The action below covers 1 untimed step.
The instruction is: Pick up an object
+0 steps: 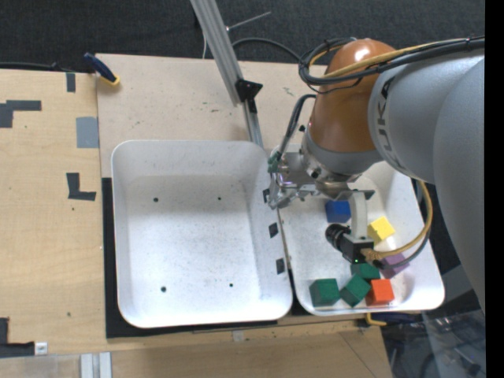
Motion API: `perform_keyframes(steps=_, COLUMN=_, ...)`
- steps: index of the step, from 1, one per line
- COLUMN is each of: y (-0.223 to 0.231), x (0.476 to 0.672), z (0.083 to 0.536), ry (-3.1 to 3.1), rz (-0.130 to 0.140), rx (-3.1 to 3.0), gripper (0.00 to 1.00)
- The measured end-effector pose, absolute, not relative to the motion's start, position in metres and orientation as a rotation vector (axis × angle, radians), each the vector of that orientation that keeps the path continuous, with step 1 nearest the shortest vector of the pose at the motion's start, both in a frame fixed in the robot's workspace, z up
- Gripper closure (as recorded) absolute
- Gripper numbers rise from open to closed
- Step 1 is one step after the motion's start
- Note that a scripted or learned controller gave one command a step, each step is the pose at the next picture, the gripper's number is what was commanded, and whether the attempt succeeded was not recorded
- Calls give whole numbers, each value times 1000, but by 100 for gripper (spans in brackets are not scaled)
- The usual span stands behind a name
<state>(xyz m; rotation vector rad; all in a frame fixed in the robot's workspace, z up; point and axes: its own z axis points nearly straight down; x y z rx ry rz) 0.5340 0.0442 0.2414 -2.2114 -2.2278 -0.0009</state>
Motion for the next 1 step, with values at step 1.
perform_keyframes(steps=1, y=93, x=524, z=232, ry=-2227, rz=3, rx=-2213, gripper=100)
